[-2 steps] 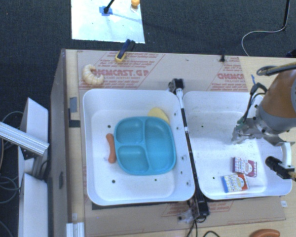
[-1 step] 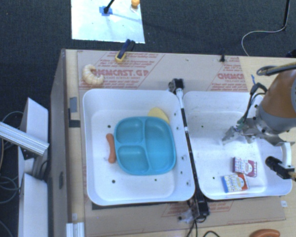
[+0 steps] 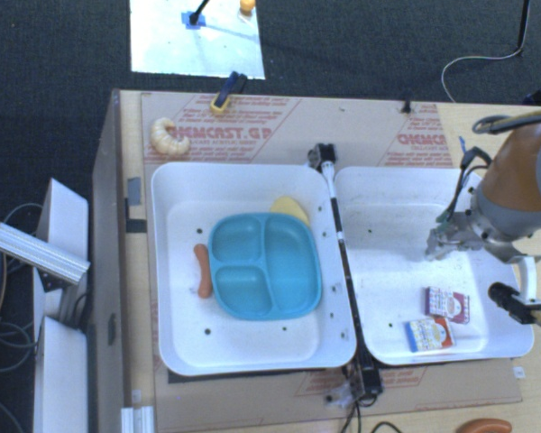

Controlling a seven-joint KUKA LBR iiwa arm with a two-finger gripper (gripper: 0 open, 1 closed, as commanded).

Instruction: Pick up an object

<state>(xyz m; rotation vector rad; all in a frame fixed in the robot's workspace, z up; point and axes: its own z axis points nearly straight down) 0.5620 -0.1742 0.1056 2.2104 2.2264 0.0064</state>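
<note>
In the right bin (image 3: 388,269) lie two small cartons: a red and white one (image 3: 447,303) and, just in front of it, a blue, red and white one (image 3: 429,334). My gripper (image 3: 440,242) hangs low over the right bin's upper right part, a little above and to the left of the red carton. Nothing shows between its fingers. In the left bin (image 3: 185,332) sits a blue divided plate (image 3: 263,265), with an orange sausage (image 3: 202,271) to its left and a yellow piece (image 3: 290,208) peeking out behind it.
The arm's orange band (image 3: 521,165) and grey wrist cover the right bin's right rim. A black ridge (image 3: 336,233) divides the two bins. On the cardboard behind the bins rest a pale curled toy (image 3: 169,136) and a yellow and dark tool (image 3: 227,93).
</note>
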